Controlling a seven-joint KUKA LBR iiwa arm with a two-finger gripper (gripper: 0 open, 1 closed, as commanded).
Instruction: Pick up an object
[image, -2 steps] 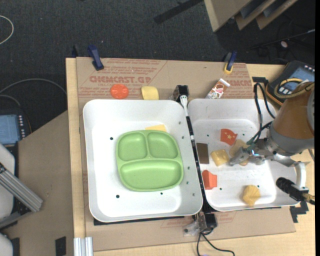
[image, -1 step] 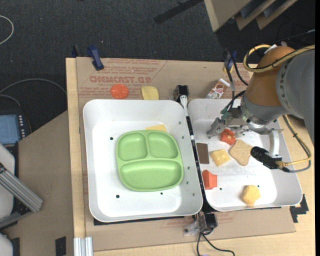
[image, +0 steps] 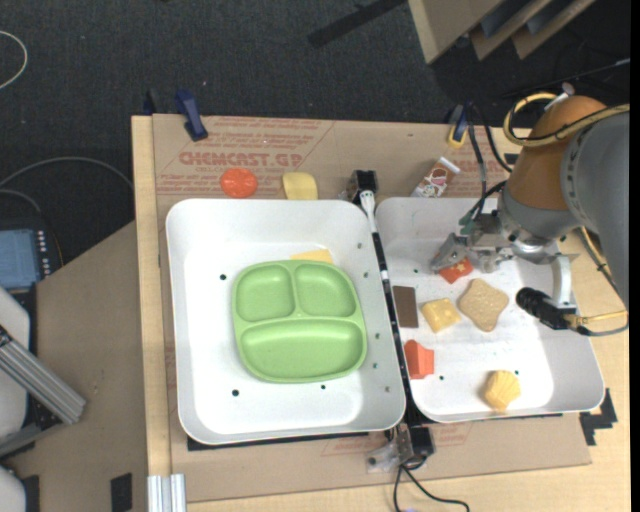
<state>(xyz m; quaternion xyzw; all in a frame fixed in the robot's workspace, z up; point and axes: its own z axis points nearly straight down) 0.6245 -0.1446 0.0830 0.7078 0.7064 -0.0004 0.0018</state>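
- Camera view: the hand (image: 462, 252) sits low in the right bin (image: 570, 385), over a small red piece (image: 455, 268); its opening cannot be told, nor whether it holds anything.
- Risk: closing off-centre could nudge the red piece away; the bread slice (image: 483, 303) lies near.

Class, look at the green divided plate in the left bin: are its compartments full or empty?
Empty. All three compartments of the green plate show bare green; a yellow piece lies just beyond its far rim.
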